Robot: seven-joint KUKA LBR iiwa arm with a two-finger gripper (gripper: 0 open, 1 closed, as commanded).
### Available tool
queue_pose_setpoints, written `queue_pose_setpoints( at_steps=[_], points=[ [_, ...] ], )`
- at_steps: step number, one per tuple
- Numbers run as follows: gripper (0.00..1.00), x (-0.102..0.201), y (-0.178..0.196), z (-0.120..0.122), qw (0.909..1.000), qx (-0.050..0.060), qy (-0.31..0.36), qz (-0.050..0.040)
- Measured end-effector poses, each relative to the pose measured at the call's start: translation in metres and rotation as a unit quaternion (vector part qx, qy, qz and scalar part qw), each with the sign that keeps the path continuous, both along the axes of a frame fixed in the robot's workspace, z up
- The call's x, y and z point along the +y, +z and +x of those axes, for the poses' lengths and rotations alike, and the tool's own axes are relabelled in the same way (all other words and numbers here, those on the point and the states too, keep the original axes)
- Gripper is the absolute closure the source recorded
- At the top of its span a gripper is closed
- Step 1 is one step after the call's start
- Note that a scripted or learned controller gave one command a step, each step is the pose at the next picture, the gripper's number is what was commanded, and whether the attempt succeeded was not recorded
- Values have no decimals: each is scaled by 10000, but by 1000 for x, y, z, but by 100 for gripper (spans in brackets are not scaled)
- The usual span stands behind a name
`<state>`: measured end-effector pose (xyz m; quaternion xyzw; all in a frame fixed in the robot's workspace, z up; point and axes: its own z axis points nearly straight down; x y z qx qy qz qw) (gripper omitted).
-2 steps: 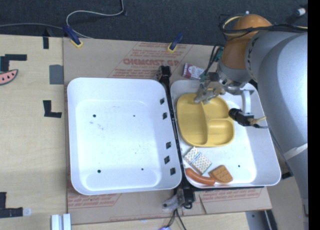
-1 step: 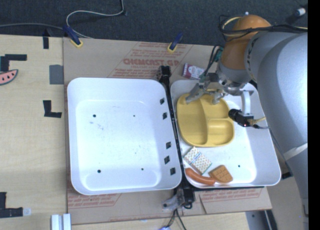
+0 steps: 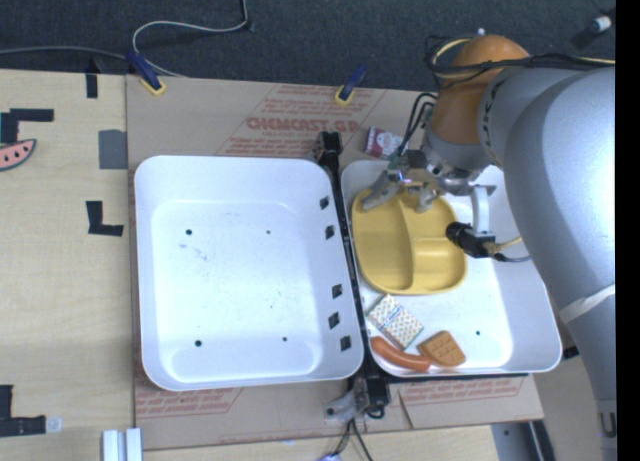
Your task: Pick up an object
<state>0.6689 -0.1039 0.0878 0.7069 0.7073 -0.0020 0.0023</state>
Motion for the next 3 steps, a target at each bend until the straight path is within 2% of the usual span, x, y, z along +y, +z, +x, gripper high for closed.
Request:
queue_pose_setpoints(
  at_steps=[2, 3],
  points=[
    [0, -10, 0, 1, 10000, -7, 11, 28],
    [0, 4, 0, 0, 10000, 1, 0, -21]
  ],
)
